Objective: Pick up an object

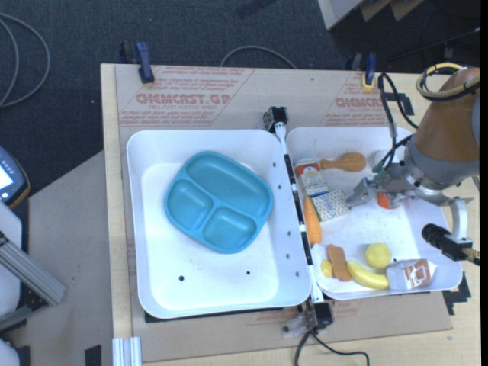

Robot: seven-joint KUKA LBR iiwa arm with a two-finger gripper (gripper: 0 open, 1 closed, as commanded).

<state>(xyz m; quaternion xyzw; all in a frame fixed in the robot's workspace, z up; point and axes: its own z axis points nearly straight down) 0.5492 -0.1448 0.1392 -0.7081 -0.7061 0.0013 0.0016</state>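
Pincer: mine hangs low in the right bin; whether it is clenched or released I cannot tell, and I see nothing in it.
Targets: a small red piece lies just beside it; the patterned packet and wooden spoon sit near; lemon, banana and small carton lie by the front rim.
Advice: I judge the lemon easiest, standing apart; I should centre over it and descend straight.
Surface: smooth white bins on my paper-covered desk; the left bin carries a blue divided plate.
Room: dark carpet with cables behind.
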